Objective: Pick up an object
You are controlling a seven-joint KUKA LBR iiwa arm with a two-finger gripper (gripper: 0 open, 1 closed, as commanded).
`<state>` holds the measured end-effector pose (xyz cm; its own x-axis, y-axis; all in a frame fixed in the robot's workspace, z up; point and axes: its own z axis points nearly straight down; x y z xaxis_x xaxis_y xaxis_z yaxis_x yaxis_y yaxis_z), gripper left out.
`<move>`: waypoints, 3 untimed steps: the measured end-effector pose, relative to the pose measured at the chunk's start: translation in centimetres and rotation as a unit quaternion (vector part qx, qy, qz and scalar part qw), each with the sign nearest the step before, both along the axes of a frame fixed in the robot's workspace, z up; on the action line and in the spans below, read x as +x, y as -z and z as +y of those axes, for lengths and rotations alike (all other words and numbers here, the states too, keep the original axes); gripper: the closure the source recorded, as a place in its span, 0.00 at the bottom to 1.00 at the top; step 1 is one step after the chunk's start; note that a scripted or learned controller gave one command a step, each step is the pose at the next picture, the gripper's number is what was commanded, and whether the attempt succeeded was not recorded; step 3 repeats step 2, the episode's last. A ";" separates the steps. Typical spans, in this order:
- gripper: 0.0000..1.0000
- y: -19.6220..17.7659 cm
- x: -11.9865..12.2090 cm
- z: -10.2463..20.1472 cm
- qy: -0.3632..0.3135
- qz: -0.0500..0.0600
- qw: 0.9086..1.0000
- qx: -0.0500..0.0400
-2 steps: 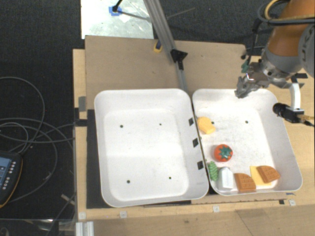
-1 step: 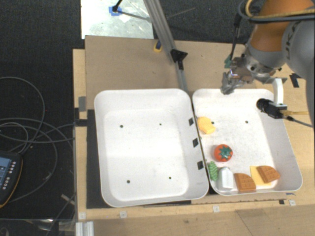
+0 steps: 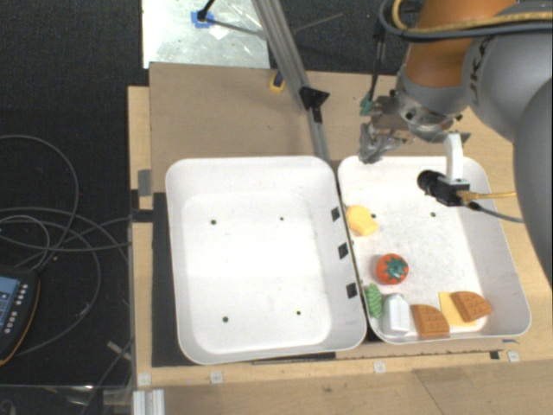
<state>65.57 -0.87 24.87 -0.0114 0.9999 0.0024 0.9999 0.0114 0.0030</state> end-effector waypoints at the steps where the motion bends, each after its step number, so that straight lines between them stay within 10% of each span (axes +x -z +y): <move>1: 1.00 -0.4 -0.7 5.2 0.000 0.001 1.000 0.000; 3: 1.00 1.2 -0.4 10.5 0.001 0.001 1.000 0.000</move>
